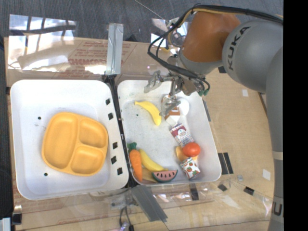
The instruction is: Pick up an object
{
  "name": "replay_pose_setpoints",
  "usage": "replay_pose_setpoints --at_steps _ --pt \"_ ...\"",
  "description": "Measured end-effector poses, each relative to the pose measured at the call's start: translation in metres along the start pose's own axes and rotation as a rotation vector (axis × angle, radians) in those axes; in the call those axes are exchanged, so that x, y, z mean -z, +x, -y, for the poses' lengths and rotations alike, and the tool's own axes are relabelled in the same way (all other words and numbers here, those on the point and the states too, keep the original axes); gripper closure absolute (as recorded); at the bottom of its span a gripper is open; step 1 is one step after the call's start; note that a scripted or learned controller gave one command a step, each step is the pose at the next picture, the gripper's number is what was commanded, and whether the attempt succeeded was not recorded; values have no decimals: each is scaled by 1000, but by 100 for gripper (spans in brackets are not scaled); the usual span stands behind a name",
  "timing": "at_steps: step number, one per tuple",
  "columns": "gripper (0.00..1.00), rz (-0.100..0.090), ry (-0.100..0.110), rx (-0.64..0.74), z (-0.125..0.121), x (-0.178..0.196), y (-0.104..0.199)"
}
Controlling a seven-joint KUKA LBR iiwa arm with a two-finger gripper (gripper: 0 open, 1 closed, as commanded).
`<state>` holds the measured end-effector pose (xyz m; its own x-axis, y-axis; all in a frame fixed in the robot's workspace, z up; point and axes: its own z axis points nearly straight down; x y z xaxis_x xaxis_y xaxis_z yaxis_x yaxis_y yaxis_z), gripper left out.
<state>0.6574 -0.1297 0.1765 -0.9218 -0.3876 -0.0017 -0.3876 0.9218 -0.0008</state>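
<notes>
In the right bin (144, 136) a yellow toy banana (149, 111) lies near the back. My gripper (169, 103) hangs just right of it, above a small brown-and-white item (174, 112), with its metal fingers (166, 103) pointing down. A red-and-white carton (180, 134) lies further forward. A tomato (191, 149), a strawberry-print carton (190, 167), a second banana (151, 163), a carrot (135, 163) and a watermelon slice (164, 175) crowd the front of the bin.
The left bin (29, 100) holds a yellow divided plate (74, 142). The grey arm with its orange band (209, 35) reaches in from the upper right over the right bin's back edge. Cables (163, 44) loop beside the wrist.
</notes>
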Motion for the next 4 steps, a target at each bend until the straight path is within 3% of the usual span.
replay_pose_setpoints --at_steps 1,2,3,4 --pt "0 -8 -5 -108 -19 -88 53" --pt "0 2 1 -113 -17 -83 20" --pt "100 6 3 -108 -17 -71 18" --pt "100 15 8 -159 -27 64 -1"
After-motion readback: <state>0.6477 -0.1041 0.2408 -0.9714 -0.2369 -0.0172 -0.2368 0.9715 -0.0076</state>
